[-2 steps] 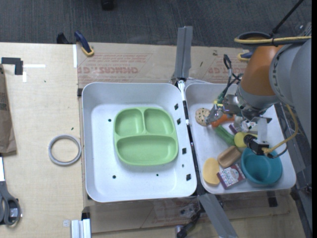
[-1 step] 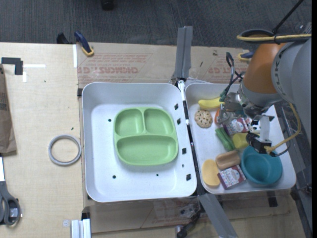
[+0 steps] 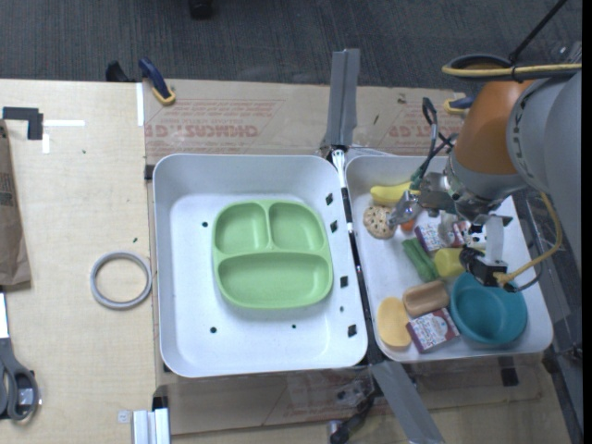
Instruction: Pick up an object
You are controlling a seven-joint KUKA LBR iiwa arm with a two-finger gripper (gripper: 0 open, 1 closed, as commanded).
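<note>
Green divided plate (image 3: 273, 252) lies in the left bin (image 3: 176, 276). In the right bin (image 3: 532, 340) we see the gripper (image 3: 407, 213) low among a banana (image 3: 390, 192), cookie (image 3: 378, 220), teal bowl (image 3: 488, 311) and brown block (image 3: 425, 297); whether its fingers are spread or pressed together, we cannot tell.

A dark grey carpeted floor (image 3: 277, 17) runs along the top, beyond the pale wooden desk (image 3: 74, 220), where a flattened brown cardboard sheet (image 3: 231, 123) lies under even, soft light
</note>
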